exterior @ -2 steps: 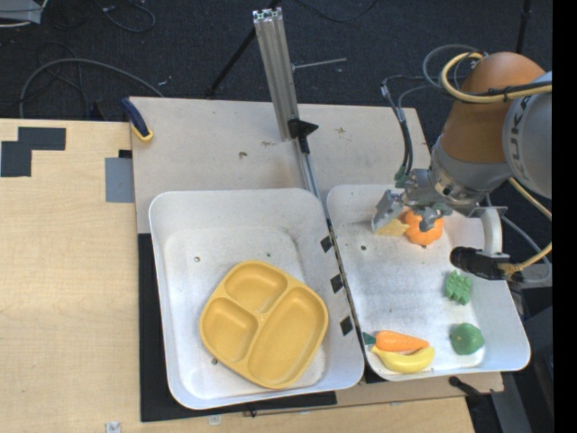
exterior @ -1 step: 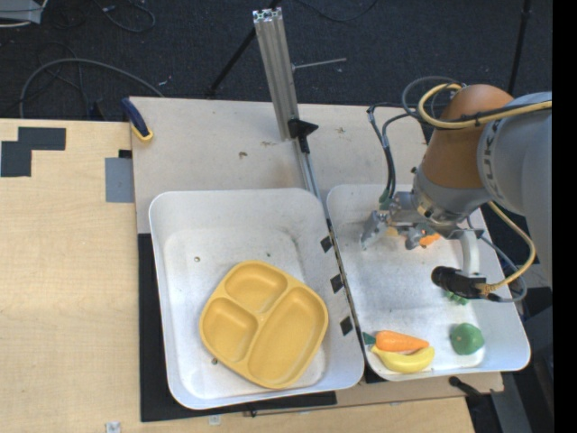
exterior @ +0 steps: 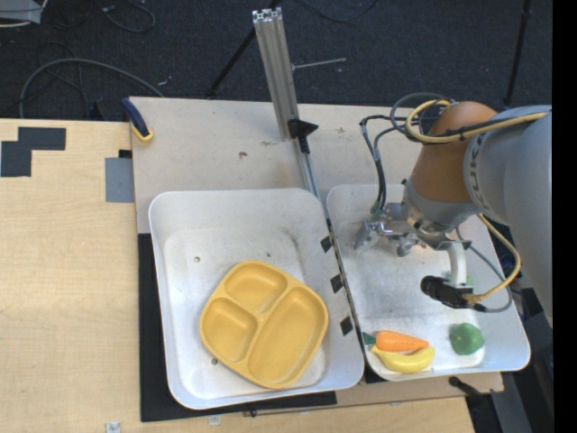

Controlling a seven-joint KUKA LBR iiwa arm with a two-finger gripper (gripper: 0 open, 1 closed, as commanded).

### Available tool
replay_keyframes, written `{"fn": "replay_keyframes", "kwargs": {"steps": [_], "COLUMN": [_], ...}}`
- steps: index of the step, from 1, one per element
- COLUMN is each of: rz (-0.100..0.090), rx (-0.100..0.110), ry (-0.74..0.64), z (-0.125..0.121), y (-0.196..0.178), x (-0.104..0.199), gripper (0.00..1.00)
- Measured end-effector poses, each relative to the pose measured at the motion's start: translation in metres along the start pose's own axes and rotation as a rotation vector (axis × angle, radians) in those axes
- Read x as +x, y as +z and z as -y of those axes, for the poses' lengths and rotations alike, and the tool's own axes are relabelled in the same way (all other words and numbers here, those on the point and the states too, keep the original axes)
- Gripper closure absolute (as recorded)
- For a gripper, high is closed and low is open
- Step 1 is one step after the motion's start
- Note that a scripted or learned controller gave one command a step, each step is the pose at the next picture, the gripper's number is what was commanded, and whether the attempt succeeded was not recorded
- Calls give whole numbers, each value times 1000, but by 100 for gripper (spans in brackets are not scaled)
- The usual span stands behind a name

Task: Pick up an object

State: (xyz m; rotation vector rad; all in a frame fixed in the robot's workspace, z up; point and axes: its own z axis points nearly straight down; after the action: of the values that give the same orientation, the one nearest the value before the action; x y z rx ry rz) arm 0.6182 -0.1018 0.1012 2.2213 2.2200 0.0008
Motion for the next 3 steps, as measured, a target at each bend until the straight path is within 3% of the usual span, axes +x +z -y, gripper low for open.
{"fn": "replay_keyframes", "kwargs": {"steps": [1, 3], "rz": [-1, 0], "rx": [5, -3], "ry": [4, -2], "z": [1, -8], "y": [-7, -111], "x": [-1, -3], "gripper": [100, 100]}}
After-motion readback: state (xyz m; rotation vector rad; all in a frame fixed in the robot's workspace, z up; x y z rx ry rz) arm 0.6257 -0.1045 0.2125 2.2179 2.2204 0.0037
